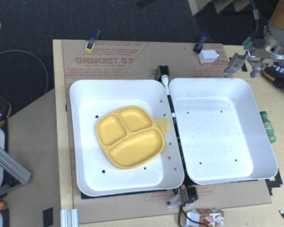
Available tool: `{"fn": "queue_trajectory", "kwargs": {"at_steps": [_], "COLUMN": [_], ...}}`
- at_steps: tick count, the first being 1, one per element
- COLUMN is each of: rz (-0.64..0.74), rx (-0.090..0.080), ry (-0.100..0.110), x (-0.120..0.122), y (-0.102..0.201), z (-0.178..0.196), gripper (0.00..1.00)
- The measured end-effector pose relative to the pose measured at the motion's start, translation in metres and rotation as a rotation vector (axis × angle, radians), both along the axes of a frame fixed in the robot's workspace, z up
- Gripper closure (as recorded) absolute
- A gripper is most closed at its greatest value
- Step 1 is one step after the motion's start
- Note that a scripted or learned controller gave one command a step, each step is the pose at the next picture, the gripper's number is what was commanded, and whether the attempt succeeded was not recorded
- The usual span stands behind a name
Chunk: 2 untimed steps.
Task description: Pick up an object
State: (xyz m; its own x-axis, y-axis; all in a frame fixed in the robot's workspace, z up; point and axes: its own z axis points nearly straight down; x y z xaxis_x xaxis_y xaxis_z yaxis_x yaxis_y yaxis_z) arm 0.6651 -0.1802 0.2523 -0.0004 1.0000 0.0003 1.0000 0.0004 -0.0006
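Yellow divided plate (129,136) flat in left bin (80,126), far from tool, down-left of it | tool (244,64) at right bin (255,126) top-right corner, above rim | fingers spread, nothing held

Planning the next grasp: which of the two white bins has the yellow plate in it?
The left bin holds the yellow divided plate; it is the bin farther from the gripper.

The arm (279,22) is cut off by the top-right corner.
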Motion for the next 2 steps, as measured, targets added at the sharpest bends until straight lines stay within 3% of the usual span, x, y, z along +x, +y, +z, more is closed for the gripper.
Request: {"fn": "queue_trajectory", "kwargs": {"at_steps": [1, 2], "rz": [0.007, 0.006], "rx": [-0.001, 0.000], "ry": [-0.014, -0.009], "x": [-0.043, -0.085], "y": [0.065, 0.123], "z": [0.113, 0.196], "gripper": [0.00, 0.00]}}
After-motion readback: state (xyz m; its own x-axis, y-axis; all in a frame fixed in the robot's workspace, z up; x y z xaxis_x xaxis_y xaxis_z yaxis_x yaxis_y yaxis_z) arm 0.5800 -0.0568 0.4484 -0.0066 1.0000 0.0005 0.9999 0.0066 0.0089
